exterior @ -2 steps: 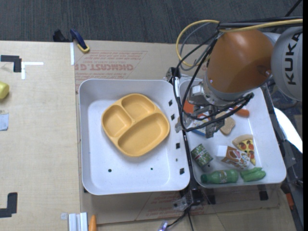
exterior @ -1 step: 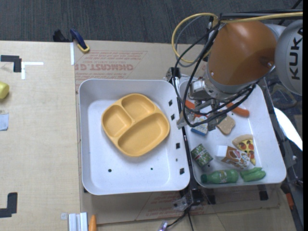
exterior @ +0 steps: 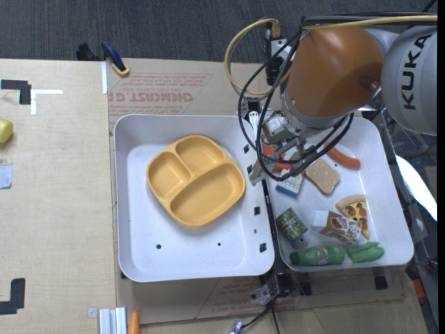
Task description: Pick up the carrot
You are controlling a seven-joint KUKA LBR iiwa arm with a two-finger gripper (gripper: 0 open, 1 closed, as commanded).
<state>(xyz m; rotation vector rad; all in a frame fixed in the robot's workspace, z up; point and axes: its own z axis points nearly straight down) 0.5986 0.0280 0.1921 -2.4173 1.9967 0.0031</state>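
Black capital letters reading "KUKA" ran down the grey casing of the robot arm (exterior: 414,68) at the upper right, with the final letter cut by the frame edge. On the cardboard sheet (exterior: 163,92) lying under the white bins, faded red printing appeared upside down to the camera and could not be read with confidence. A second patch of red print showed on the cardboard below the bins, too small to make out. A small blue-and-white packet (exterior: 290,184) in the right bin carried markings too blurred to read.
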